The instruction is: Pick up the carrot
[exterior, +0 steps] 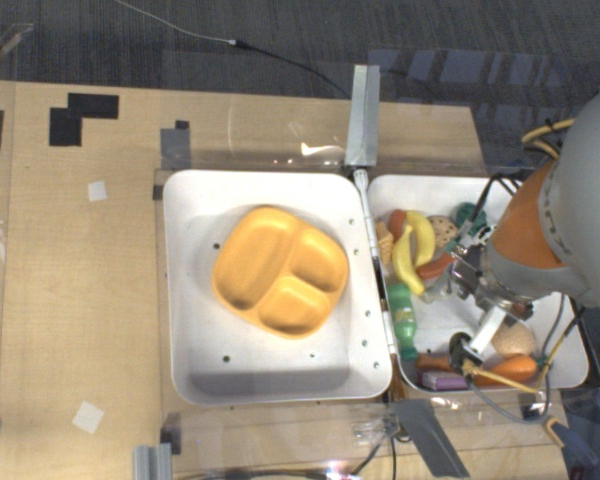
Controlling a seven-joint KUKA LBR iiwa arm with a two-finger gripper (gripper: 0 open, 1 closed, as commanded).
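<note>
The carrot [510,369] is an orange piece lying along the front wall of the right bin [576,368], its narrow end pointing left. My gripper [458,270] hangs over the middle of that bin, behind and to the left of the carrot, close to a red piece [432,266]. The grey arm with its orange band covers the bin's right side. Nothing shows between the fingers.
The right bin also holds a yellow banana [413,251], a green piece [404,318], a speckled cookie [442,230], a beige ball [516,341] just behind the carrot and a purple piece [440,380]. A yellow divided plate [280,268] lies in the left bin [195,368].
</note>
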